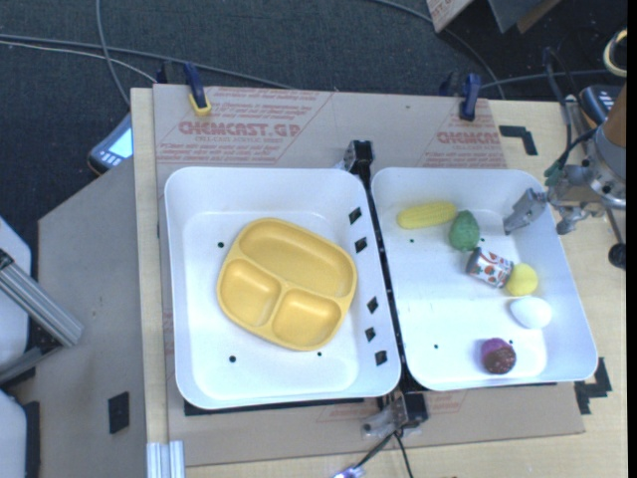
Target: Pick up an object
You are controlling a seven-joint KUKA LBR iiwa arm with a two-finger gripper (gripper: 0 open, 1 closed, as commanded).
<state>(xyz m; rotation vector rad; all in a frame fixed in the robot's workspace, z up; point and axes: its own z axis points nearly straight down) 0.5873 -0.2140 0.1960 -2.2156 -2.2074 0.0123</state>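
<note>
Green ball [464, 230] lies just left of the gripper [543, 216], whose jaws stand spread and grasp nothing.

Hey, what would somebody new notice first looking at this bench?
Probably the big yellow divided plate, alone in the left bin. Next, the cluster of small toy foods in the right bin: a yellow corn cob, a green vegetable, a white egg. The gripper hovers at that bin's upper right edge.
</note>
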